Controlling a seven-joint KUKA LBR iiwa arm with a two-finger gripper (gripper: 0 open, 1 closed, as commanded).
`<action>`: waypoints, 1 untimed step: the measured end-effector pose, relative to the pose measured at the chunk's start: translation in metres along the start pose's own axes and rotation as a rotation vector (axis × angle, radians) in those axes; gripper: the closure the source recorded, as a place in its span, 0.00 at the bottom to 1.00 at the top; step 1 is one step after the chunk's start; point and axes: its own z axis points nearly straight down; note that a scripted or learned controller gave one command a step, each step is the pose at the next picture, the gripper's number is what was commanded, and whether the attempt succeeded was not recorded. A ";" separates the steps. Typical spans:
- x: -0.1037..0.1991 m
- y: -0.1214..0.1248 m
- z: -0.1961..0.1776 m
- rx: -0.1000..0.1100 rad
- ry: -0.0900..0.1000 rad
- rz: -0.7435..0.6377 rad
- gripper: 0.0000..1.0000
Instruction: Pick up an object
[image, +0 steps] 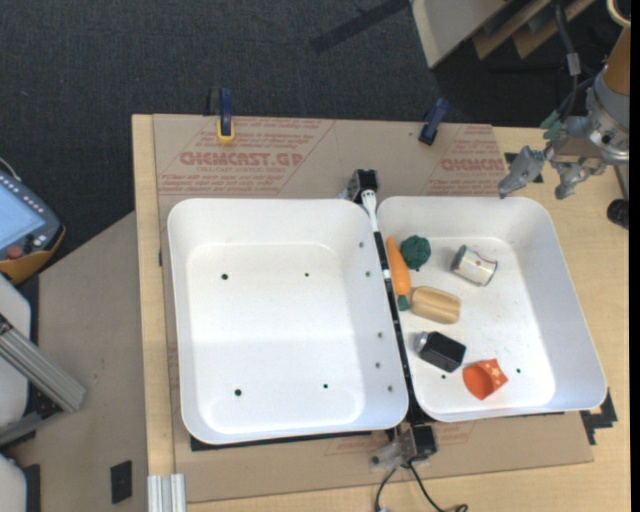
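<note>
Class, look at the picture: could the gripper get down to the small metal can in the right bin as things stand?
Probably yes: the metal can lies apart from its neighbours, uncovered, and the gripper hovers above the bin's far corner.

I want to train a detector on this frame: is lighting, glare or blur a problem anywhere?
In the camera view the light is even and soft; the left bin shows a brighter band across its floor but no harsh glare. Items in the right bin are sharp with faint shadows, such as the black block. The tool at the upper right looks slightly soft.
</note>
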 end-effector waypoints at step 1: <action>-0.013 -0.009 -0.240 -0.022 -0.008 -0.001 0.00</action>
